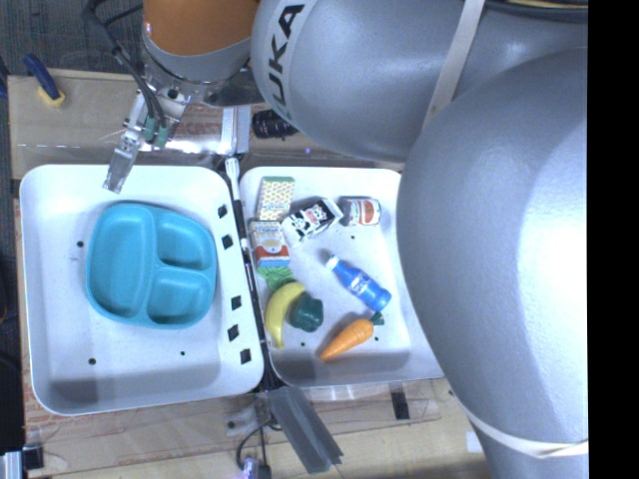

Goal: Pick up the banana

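The grey arm (479, 168) takes up most of what I can see from here, its big rounded housings sweeping across the top and down the whole right side, with the orange band (195, 8) sitting at the upper left above the wrist. Under it the wooden surface (70, 98) carries two shallow white bins side by side. The left bin (50, 367) holds a blue divided tray (150, 264), lying flat a bit left of the bin's middle. The right bin (394, 352) is partly hidden by the arm and is crowded with small things.

In that right bin, a blue bottle (357, 282) with a white cap lies slanted near the middle, and an orange carrot (345, 338) lies toward the near wall. The banana (281, 310) lies at the bin's left side, close to the divider between the bins, curved, with a dark green item (307, 313) touching its right edge. Above it lies a small printed box (269, 244), and higher still a light green packet (275, 198). A black-and-white carton (313, 218) and a small can (360, 212) lie near the far wall.

The tool (118, 173) hangs over the far left corner of the left bin, well apart from the banana. I cannot tell how it is set.
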Robot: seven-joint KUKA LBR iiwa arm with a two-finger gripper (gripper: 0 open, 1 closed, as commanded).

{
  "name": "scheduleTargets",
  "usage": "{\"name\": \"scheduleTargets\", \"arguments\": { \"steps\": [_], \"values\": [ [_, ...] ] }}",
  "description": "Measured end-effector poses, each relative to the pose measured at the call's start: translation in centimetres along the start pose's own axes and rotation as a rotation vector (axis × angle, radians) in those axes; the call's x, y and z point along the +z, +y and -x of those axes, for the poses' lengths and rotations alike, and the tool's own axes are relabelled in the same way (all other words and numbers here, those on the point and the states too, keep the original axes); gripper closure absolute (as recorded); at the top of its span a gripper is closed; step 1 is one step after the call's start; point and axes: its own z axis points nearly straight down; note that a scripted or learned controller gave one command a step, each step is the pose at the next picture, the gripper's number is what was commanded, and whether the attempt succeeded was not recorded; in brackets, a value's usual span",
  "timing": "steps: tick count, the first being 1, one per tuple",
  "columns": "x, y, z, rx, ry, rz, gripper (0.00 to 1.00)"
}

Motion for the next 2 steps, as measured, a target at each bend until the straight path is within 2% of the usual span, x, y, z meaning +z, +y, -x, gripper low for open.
{"name": "scheduleTargets", "arguments": {
  "steps": [1, 2],
  "values": [
    [-5.5, -3.4, 2.3, 0.097, -0.004, 0.002, 0.00],
    [8.7, 0.2, -3.7, -0.065, -0.001, 0.000, 0.00]
  ]
}}
